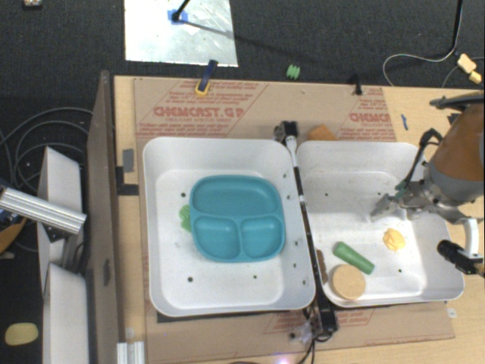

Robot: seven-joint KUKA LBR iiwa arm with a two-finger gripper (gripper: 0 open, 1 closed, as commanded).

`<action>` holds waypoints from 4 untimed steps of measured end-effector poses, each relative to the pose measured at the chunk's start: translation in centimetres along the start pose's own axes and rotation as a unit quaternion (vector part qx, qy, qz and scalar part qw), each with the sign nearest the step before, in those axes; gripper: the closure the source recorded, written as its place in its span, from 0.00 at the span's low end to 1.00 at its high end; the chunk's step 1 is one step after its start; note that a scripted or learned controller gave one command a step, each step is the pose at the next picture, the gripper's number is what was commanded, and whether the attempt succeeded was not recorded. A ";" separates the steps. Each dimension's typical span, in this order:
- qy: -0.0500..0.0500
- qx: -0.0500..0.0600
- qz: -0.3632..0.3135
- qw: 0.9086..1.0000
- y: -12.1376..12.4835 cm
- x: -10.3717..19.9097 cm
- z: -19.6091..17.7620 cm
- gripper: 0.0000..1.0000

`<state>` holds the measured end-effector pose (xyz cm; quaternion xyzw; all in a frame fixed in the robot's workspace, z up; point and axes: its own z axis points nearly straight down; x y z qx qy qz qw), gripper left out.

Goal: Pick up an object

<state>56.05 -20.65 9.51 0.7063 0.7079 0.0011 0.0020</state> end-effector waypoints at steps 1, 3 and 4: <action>0.001 0.003 0.002 1.000 -4.3 0.0 1.1 0.00; 0.000 0.000 -0.003 1.000 -0.2 3.3 -0.6 1.00; 0.000 -0.004 -0.004 1.000 6.5 7.7 -6.3 1.00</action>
